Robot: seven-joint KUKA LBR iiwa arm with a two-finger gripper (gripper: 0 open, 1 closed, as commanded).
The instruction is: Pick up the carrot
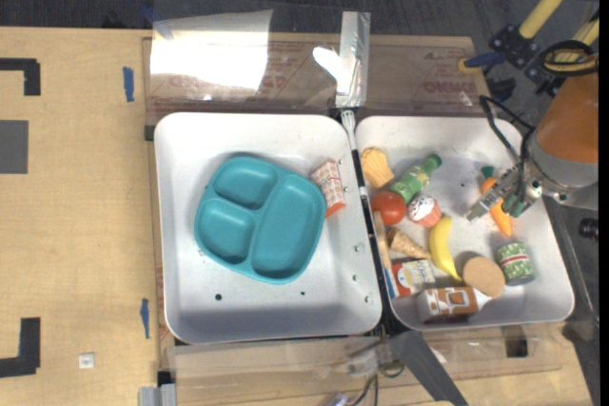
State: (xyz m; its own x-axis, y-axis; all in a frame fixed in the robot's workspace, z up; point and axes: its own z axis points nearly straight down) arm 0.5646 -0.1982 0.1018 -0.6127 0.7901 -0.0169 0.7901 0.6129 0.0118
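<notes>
The grey arm [571, 133], with its orange band, is reaching in from 3 o'clock and hanging over the right bin [557, 299]. Its gripper [502, 198] is sitting low at the bin's 3 o'clock side, right at the carrot [499, 212]. The carrot is lying tilted, its green top [488, 172] pointing toward 11 o'clock and its orange tip toward 5 o'clock. The dark jaws are sitting on either side of the carrot's upper half and seem to be touching it, but whether they are actually pinching it or just resting spread around it I cannot tell.

Other play food is crowding the same bin: a corn cob [376, 167] at 10 o'clock, a green bottle [419, 177] beside it, a tomato [387, 205] near the divider, a banana [442, 245] at the centre, a round biscuit [483, 276] and a green-striped can [515, 261] toward 5 o'clock, and a brown carton [450, 301] at 6 o'clock.

The left bin [190, 309] is holding a teal divided plate [259, 217] with 3 compartments, and a small red and white packet [329, 186] is lying at the plate's 2 o'clock edge. Both bins are resting side by side on the worktop [67, 204], with a clear plastic sheet [214, 57] lying at 12 o'clock beyond the left bin.
</notes>
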